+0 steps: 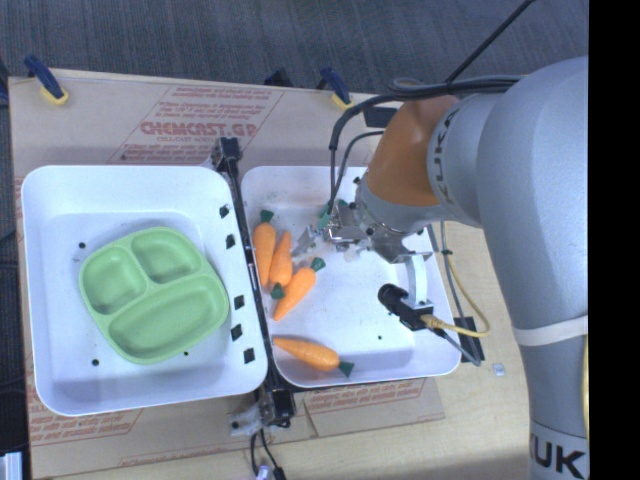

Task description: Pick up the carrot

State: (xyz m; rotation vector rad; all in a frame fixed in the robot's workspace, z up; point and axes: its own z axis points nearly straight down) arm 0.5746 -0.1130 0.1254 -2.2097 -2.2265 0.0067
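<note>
Hugging bin wall [262, 340]: carrots [276, 260]

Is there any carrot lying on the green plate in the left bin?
No, the green plate carries nothing; the carrots all lie in the right bin.

A dark grey carpeted floor [200, 18] is seen along the far side. The bench is covered with printed brown cardboard [190, 118], held by blue and yellow clamps [45, 80].
</note>
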